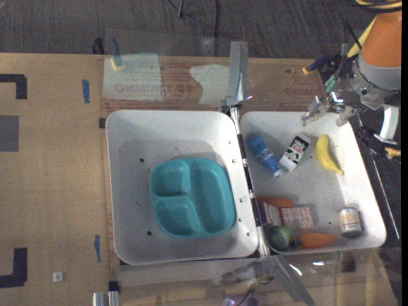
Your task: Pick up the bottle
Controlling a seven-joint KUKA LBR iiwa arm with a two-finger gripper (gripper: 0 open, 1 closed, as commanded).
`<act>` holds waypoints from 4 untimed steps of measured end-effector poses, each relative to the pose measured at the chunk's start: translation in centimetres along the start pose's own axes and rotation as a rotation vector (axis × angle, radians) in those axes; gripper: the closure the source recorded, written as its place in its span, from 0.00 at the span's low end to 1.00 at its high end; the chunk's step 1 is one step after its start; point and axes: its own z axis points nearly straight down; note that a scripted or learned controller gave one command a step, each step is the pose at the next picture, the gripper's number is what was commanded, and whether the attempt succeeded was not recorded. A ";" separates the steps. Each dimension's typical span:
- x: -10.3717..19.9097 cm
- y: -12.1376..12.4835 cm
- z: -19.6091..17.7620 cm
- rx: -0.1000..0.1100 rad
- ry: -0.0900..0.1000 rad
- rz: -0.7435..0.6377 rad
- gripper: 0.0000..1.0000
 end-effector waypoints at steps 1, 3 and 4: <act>14.8 0.3 4.0 0.002 0.001 -0.040 0.00; 6.2 2.2 12.3 0.000 0.000 -0.146 0.00; 6.3 -1.0 13.7 -0.008 -0.002 -0.274 0.00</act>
